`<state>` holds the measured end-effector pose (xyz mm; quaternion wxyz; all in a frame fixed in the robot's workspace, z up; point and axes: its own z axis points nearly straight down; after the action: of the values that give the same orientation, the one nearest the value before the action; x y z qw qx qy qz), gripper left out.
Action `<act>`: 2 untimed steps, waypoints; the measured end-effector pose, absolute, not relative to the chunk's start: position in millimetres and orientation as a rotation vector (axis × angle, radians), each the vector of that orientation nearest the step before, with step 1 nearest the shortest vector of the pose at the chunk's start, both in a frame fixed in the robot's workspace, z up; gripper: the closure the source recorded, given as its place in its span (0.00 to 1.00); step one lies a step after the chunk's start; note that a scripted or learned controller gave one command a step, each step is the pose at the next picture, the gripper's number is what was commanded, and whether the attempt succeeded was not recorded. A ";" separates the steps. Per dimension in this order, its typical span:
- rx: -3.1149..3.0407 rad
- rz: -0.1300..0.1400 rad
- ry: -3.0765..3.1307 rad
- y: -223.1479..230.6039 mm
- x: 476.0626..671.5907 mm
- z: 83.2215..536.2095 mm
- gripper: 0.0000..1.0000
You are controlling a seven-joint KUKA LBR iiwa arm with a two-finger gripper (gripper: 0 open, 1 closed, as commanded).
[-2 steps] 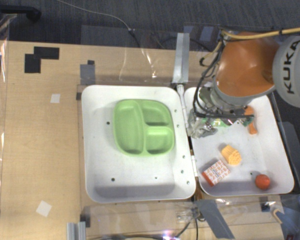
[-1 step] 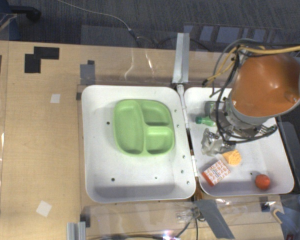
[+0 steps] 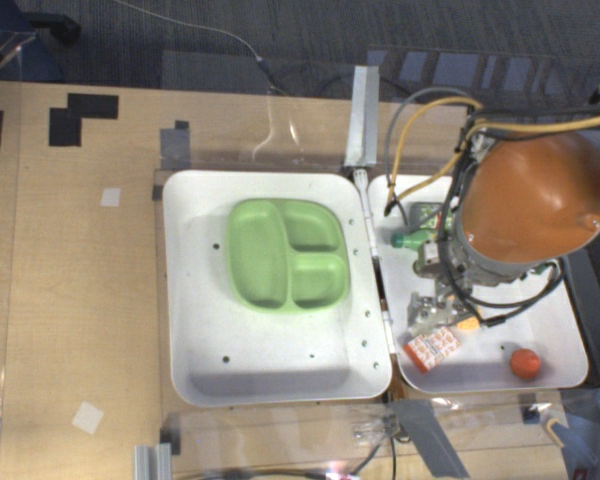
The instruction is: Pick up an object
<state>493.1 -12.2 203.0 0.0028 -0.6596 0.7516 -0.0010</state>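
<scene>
From above, the grey metal gripper (image 3: 435,308) hangs low in the right shallow white plastic bin (image 3: 555,358); I cannot tell its state. A red-and-white printed carton (image 3: 433,348) lies just at its 6 o'clock, a small round red ball (image 3: 525,363) at 4 o'clock. A glossy green compartment tray (image 3: 285,254) sits in the left white bin (image 3: 195,298).

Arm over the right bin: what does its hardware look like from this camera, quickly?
The arm shows a large rounded orange shell over a grey ring. Yellow and black cables loop from its upper left side, and more black cables curl under the ring. The gripper below is a small metallic assembly, too cluttered to make out in detail.
</scene>
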 end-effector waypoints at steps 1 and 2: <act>-1.176 0.001 2.905 47.1 488.1 185.5 1.00; 0.006 0.003 3.133 70.4 508.1 217.5 1.00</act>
<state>508.1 70.4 217.5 0.0043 0.0020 1.0000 0.0010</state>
